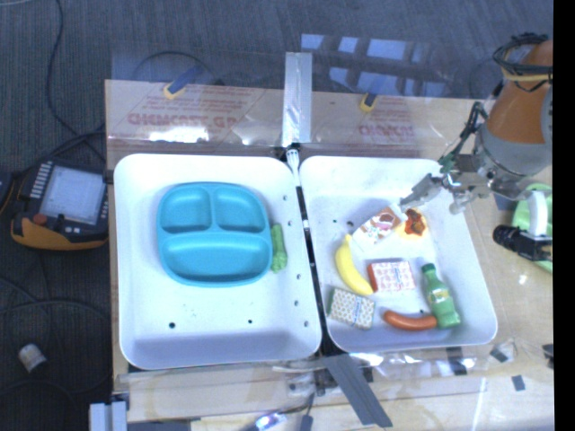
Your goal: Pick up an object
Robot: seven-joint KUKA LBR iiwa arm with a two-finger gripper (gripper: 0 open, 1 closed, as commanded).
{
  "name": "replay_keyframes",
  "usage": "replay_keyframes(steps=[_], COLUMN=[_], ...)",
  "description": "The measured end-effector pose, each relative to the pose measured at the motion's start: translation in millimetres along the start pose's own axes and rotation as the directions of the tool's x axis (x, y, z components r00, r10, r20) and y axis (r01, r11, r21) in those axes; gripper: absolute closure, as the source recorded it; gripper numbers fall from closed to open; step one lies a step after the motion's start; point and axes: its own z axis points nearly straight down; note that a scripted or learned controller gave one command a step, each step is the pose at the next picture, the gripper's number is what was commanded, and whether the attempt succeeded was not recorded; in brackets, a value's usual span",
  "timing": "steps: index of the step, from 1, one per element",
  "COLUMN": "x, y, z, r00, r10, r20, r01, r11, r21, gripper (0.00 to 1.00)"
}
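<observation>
End effector (415, 196) just above orange toy (414, 224)

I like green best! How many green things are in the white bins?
2. A green bottle lies in the right bin, near its front right corner. A small green piece lies in the left bin, beside the blue plate. Others might hide underneath.

I see my arm (519, 115) entering from the right, its orange band above the grey wrist. The hand (429, 189) hangs low over the far right corner of the right bin (476, 277), tilted leftward.
</observation>
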Motion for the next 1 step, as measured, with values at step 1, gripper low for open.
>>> replay_keyframes(steps=[1], x=[2.8], y=[-37.3], z=[74.7], r00=[0.997], r10=[0.074], r20=[0.002], r01=[-0.074], r11=[0.997], r21=[0.002], gripper=[0.0])
